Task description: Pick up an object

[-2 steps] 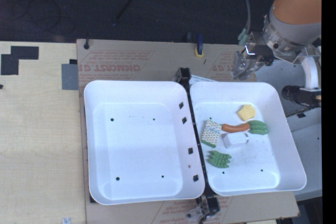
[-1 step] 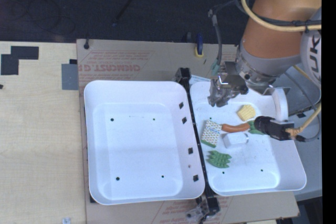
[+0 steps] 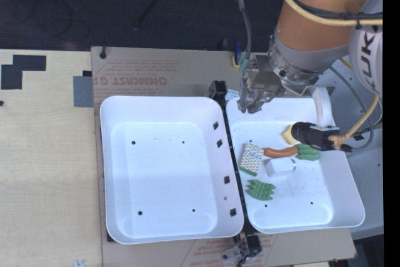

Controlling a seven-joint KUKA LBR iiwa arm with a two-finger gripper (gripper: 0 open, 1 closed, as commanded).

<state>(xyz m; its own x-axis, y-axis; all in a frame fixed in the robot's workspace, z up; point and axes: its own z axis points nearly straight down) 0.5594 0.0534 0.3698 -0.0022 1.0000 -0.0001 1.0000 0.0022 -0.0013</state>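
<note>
The hand (image 3: 252,104), grip unclear, hangs over the right bin's (image 3: 350,206) back-left rim.

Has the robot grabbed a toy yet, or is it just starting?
Nothing looks picked up yet. The gripper hangs above the back edge of the right bin, not touching any toy. The carrot, the white block and the green leaf all lie in that bin. Reaching down and grabbing one is left.
</note>
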